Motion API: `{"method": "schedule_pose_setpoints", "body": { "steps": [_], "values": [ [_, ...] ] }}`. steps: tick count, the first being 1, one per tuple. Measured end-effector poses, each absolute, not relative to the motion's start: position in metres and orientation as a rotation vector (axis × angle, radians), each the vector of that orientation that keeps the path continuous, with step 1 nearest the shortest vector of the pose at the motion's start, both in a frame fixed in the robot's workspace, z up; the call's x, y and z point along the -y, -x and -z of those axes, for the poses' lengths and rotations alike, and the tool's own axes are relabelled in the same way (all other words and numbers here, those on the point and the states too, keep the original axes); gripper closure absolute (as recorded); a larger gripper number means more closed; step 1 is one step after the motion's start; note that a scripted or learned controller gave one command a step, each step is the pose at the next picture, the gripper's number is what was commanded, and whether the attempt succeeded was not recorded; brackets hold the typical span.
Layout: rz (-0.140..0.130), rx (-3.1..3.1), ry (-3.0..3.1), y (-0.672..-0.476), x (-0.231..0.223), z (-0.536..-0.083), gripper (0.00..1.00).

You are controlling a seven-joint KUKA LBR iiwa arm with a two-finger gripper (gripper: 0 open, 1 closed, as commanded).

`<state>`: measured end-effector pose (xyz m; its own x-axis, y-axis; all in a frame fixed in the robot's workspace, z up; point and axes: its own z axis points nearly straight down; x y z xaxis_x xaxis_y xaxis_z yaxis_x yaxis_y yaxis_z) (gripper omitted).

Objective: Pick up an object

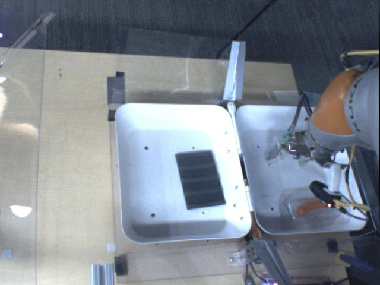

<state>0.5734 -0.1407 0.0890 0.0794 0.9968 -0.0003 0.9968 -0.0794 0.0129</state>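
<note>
A black ribbed rectangular pad [200,180] lies flat in the middle of the left bin [136,159]. A small orange object [309,208] rests near the front of the right bin [261,177], with what looks like a clear, glassy piece [293,206] around it. My gripper [284,149] hangs over the middle of the right bin, pointing left, behind the orange object and apart from it. I see nothing held in it. The grey arm with its orange band [331,108] covers the right bin's far right side.
A metal post [234,79] stands at the back where the two bins meet. A dark bracket [116,91] sits at the left bin's back left corner. Bare wooden bench [59,159] spreads to the left.
</note>
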Motion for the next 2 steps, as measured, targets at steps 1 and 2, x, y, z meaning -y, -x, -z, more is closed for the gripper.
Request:
{"method": "schedule_pose_setpoints", "body": {
  "steps": [1,2],
  "values": [
    [-0.01,-2.112,-2.316,-0.615,0.115,-0.088,0.0],
    [-0.005,-2.02,-2.399,-0.54,0.168,-0.182,0.0]
  ]
}}
